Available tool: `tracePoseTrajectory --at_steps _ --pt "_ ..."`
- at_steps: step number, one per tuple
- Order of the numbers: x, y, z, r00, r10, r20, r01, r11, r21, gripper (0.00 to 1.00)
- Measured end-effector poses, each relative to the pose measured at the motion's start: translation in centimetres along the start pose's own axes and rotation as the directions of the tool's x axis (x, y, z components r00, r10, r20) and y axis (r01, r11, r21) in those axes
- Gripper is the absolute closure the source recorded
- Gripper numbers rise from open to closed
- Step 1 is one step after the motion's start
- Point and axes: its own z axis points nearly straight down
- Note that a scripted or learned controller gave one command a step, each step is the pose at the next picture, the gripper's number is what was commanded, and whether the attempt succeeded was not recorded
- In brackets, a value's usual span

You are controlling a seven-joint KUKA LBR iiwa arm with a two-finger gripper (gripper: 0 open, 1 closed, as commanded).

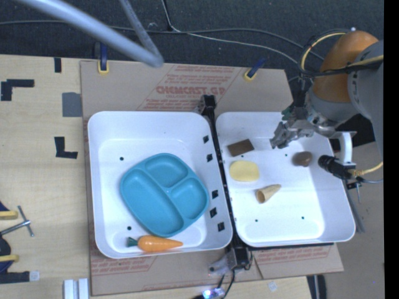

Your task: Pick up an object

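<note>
Camera view: gripper (282,137) hangs over the right bin's (340,229) far half; its opening cannot be told. Brown block (240,147) lies just to its left, long axis roughly across the bin; small brown lump (302,159) sits just to its right. Yellow piece (244,170) and tan cone (268,194) lie nearer the camera, on bare white floor with room around each

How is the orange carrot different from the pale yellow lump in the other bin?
The carrot is orange, long and tapered, with a dark green stub at one end; the yellow lump is pale, short and rounded. The carrot lies in the left bin, beside the blue divided plate; the lump lies in the right bin, nearer the tool. Both rest loose on white bin floors.
</note>
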Motion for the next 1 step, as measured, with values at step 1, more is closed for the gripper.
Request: tracePoseTrajectory --at_steps 1 --pt "-0.71 0.01 -4.57 1.000 0.000 0.000 0.000 1.000 0.001 1.00"
